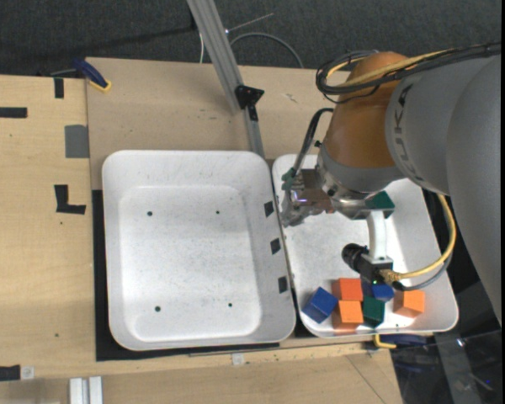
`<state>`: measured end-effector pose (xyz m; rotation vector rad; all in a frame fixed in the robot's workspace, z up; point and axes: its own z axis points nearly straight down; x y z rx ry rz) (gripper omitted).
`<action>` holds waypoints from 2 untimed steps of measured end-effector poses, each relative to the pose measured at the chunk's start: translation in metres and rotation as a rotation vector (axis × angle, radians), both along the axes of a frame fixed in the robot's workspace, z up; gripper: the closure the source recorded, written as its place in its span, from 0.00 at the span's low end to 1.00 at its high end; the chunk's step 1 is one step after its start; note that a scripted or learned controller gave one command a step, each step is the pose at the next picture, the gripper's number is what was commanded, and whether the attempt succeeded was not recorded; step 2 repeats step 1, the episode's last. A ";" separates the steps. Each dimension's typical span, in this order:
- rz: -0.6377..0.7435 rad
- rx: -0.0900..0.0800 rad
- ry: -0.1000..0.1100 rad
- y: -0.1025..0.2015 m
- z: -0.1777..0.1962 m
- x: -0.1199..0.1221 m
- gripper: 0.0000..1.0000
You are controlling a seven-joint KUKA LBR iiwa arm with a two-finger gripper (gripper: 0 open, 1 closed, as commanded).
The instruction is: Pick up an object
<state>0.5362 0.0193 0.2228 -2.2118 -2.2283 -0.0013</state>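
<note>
Blocks: you have a cluster at the lower end of the right bin [433, 225].
- blue block [320, 303], leftmost, near the bin's left wall
- orange block [350, 289], just right of it, with a second orange block [350, 312] touching it below
- green block [373, 310], beside the second orange one
- small blue piece [381, 291], above the green block
- third orange block [411, 301], rightmost
- teal piece [381, 200], well apart from the cluster, higher in the bin and partly hidden under the arm

Gripper [296, 202]: over the right bin's upper left part, close to the wall shared with the left bin [118, 225] and well apart from the cluster (you cannot tell whether the jaws stand wide or narrow, and no block shows between them).

Both bins sit side by side on the table [34, 251].
</note>
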 end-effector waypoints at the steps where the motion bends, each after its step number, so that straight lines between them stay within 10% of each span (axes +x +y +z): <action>1: 0.000 -0.001 0.001 0.052 -0.007 0.014 1.00; 2: 0.000 -0.001 0.001 0.052 -0.007 0.014 1.00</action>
